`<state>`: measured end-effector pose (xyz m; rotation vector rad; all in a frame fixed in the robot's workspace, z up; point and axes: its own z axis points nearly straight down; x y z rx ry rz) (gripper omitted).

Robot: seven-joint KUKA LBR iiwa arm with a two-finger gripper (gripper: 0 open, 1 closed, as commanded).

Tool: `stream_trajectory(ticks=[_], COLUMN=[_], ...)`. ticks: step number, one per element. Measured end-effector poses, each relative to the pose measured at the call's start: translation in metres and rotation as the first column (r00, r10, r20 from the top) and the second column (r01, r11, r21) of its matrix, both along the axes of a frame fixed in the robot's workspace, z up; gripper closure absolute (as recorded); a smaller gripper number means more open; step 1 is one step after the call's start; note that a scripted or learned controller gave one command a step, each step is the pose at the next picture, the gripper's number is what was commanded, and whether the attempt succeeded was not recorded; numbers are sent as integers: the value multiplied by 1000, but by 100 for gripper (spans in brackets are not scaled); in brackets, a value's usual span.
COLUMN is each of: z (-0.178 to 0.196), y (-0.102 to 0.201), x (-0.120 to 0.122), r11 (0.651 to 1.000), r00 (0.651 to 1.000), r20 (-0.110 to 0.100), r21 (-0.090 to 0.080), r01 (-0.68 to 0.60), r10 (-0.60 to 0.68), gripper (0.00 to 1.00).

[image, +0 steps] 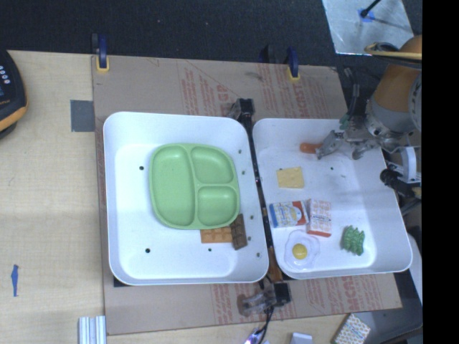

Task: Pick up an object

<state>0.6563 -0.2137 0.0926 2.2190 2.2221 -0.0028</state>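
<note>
My gripper (347,149) hangs over the far part of the right bin (387,213), its fingers spread open with nothing between them. A small orange carrot-like piece (308,147) lies just left of the left fingertip. Nearer the front are a yellow cheese slice (290,178), a red-and-white packet (287,213), a second packet (320,217), a fried egg (300,251) and a green broccoli piece (352,240).
The left bin (125,192) holds a green divided plate (193,185) with an orange-brown block (224,233) at its near edge. A dark clamp (244,109) sits between the bins at the back. The arm's body (398,95) looms at the right.
</note>
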Motion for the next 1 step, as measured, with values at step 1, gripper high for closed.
stream_trajectory(ticks=[1], z=[-1], y=[7], x=[-48], r11=[1000], r00=[1000], r20=[-8], r21=[2], r01=[-2], r10=[2], gripper=[0])
